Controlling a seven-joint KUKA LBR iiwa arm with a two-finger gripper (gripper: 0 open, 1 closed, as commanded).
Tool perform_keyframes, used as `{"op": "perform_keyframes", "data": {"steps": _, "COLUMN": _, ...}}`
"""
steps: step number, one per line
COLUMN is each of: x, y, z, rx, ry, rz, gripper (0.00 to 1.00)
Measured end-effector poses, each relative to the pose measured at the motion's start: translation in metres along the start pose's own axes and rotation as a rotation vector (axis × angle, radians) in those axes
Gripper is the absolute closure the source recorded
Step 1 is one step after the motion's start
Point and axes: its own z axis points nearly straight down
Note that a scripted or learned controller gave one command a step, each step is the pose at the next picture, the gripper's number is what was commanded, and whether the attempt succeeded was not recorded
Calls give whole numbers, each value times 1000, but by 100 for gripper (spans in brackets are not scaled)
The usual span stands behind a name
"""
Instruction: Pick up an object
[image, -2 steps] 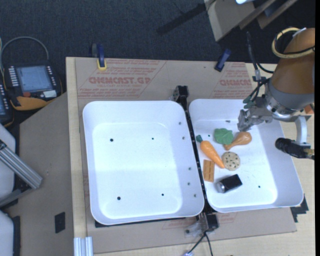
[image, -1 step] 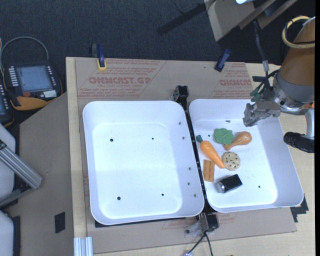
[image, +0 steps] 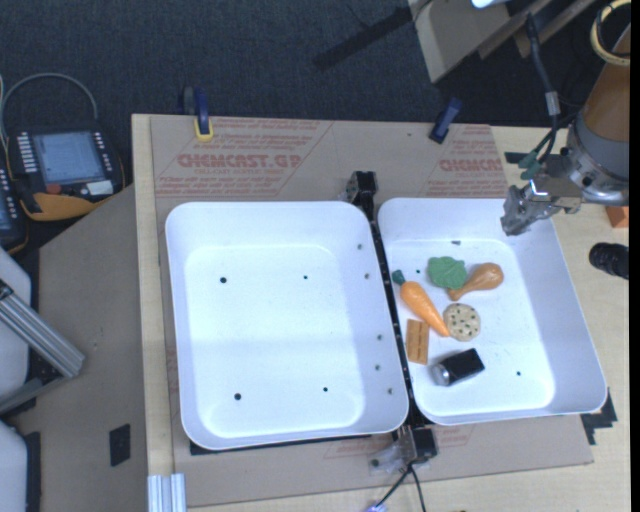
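Observation:
The right bin (image: 540, 330) holds several small items near its left half: an orange carrot (image: 423, 305), a green leafy piece (image: 446, 271), a tan drumstick shape (image: 478, 279), a round speckled cookie (image: 461, 321), a brown stick (image: 418, 342) and a black and silver can (image: 458, 367). My gripper (image: 518, 214) hangs over the bin's far right corner, up and to the right of the drumstick, apart from every item. Nothing shows between its fingers.
The left bin (image: 200, 300) lies beside the right one, with a black clamp (image: 362, 186) at the far end of the seam between them. Both rest on a cardboard sheet (image: 300, 150). A teach pendant (image: 65, 165) sits off the bench at far left.

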Motion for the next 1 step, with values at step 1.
{"op": "perform_keyframes", "data": {"steps": 1, "x": 41, "y": -7, "z": 3, "rx": 4, "ry": 2, "rz": 0, "gripper": 100}}
